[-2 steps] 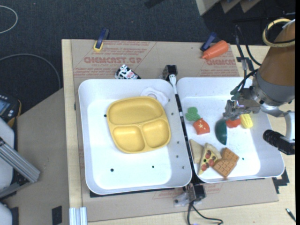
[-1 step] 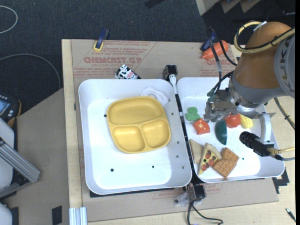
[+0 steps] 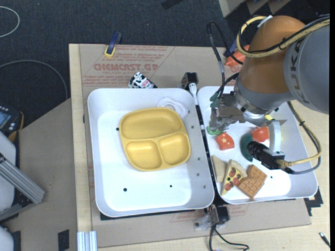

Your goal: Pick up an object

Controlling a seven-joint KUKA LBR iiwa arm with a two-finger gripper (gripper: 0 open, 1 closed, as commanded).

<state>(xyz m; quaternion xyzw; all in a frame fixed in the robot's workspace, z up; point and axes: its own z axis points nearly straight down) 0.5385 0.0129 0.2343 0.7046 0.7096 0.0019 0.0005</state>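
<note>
My gripper (image 3: 219, 120) hangs low over the left part of the right bin (image 3: 301, 184), under the grey and orange arm (image 3: 272, 51). Just below it lie a small green piece (image 3: 213, 130) and a red strawberry-like toy (image 3: 225, 140); whether the gripper touches either one is hidden. Further right lie a red tomato-like piece (image 3: 260, 134) and a dark green piece (image 3: 245, 146). A pizza slice (image 3: 232, 175) and a brown waffle (image 3: 253, 180) lie near the bin's front edge.
The left bin (image 3: 104, 182) holds a yellow divided plate (image 3: 154, 138) and a clear lid-like piece (image 3: 172, 105) behind it. A black-and-white toy (image 3: 141, 81) and a blue-yellow clip (image 3: 112, 45) lie on the cardboard behind the bins. Cables run around the arm.
</note>
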